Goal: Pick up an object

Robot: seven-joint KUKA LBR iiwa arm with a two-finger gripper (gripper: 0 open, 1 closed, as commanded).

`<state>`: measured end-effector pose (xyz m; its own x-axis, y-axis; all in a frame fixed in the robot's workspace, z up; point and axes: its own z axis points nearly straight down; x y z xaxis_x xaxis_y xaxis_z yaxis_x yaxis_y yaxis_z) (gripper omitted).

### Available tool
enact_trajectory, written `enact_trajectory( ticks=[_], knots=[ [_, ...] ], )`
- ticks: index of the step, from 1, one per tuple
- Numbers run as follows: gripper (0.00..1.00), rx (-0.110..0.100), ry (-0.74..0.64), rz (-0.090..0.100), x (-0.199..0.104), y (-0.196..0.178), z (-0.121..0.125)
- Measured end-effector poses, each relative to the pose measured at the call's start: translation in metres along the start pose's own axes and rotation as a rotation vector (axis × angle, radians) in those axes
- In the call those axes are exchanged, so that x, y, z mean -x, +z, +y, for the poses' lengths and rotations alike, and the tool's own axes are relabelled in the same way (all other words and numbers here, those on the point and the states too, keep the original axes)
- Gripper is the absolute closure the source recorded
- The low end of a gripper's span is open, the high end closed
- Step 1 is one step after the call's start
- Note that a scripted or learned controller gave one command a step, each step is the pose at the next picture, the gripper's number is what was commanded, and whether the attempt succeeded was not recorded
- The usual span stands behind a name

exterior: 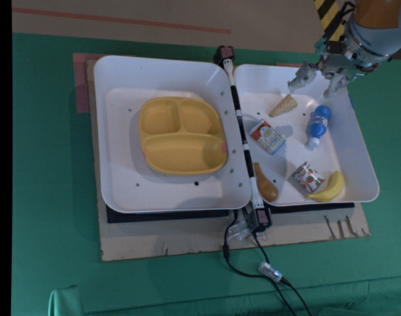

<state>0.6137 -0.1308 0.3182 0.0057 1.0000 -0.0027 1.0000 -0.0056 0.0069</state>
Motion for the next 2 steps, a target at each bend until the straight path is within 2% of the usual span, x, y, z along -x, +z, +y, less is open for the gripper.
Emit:
enact_trajectory(
  ticks=[1,2],
  knots=[
    [0.00,-0.001,0.003,-0.003,0.041,0.063,-0.067],
    [0.00,0.007,0.001,-0.005,0.051,0.129,-0.073]
  ],
)
